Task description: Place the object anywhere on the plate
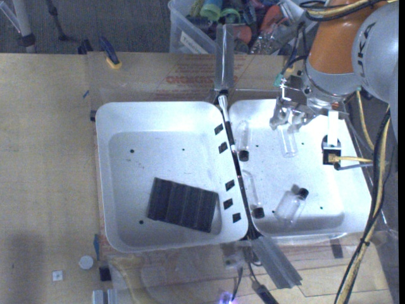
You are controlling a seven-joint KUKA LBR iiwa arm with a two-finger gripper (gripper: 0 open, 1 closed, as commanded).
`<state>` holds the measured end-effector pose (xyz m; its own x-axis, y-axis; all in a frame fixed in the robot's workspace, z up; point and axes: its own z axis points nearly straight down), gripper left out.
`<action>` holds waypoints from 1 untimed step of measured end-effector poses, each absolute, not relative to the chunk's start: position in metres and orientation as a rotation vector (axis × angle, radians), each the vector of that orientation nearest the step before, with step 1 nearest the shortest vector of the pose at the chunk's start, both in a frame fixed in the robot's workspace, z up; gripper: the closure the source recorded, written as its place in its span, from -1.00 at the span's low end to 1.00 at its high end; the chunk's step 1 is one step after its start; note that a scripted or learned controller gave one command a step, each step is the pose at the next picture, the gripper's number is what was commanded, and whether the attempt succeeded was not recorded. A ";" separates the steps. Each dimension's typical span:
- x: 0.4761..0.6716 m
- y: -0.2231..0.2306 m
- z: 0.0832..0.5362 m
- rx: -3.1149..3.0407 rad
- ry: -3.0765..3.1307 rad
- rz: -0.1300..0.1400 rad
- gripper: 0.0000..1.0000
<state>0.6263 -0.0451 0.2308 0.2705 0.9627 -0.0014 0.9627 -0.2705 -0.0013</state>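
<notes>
A dark ridged rectangular plate (182, 205) lies flat in the left bin (126, 125), toward its front. My gripper (288, 120) hangs over the back of the right bin (329, 217), well to the right of the plate. A small clear bottle (289, 143) hangs upright between its fingers, and the gripper is shut on the bottle's top end. The grey arm with its orange band (338, 37) comes in from the upper right.
Another clear bottle with a black cap (291, 202) lies in the right bin's front. Two more clear bottles (241, 139) (250, 195) lie along the divider (231, 163) between the bins. A tub of colourful items (234, 8) stands behind the bins.
</notes>
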 end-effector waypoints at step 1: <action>0.660 0.018 0.207 -1.889 -2.513 -0.003 1.00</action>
